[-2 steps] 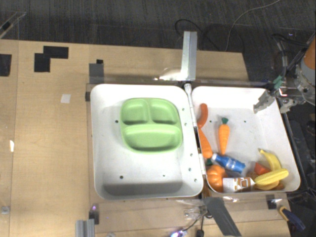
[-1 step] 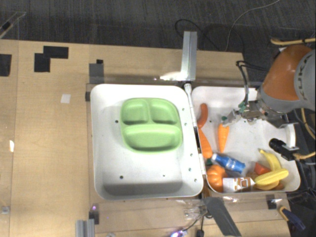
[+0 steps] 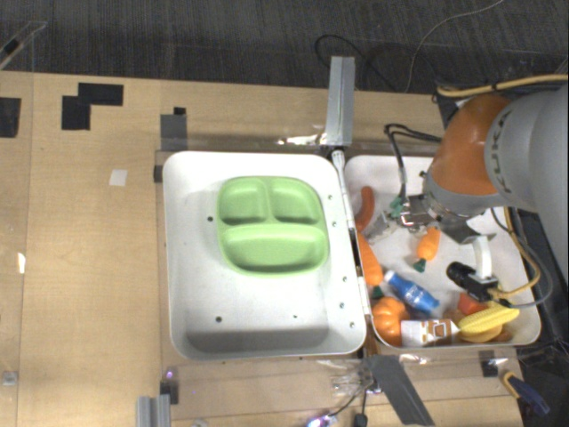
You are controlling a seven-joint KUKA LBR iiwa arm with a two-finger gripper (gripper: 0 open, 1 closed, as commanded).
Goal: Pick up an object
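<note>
Currently, at far left: bare table (image 3: 80, 265), wood-toned.

Left bin (image 3: 191, 327): one green divided plate (image 3: 271, 223), lying flat and set toward the bin's 12 o'clock. Free white floor runs from 5 to 8 o'clock. The plate is broad and low, so I judge it a poor thing to pinch. That would explain the work going on next door.

Right bin (image 3: 378, 174): crowded along its edges.
- Red sausage (image 3: 364, 205) at 10 o'clock and long carrot (image 3: 369, 258) at 9 o'clock, both lying along the shared wall. Little room on the wall side for a grip.
- Pumpkin (image 3: 388, 318) in the 7 o'clock corner, with a white carton (image 3: 427, 332) touching it along the 6 o'clock wall.
- Blue bottle (image 3: 415, 294) just above those two, slanted.
- Banana (image 3: 487, 320) at 5 o'clock, close to the rim.

Small carrot (image 3: 428, 244): near the bin's middle and apart from the rest. There is bare floor at its 3 and 9 o'clock. Best clearance of the lot, so it is the likely target.

Tool (image 3: 402, 215): low inside the right bin, just beside the small carrot, at that carrot's 10 o'clock. Contact between them cannot be made out. Open or closed, I cannot tell, and no object is plainly seen clamped in it.

Arm (image 3: 524, 149): enters from 3 o'clock and covers the bin's 1 to 3 o'clock stretch. The clearest way out looks to be straight up, since walls and clutter close off the other sides.
</note>
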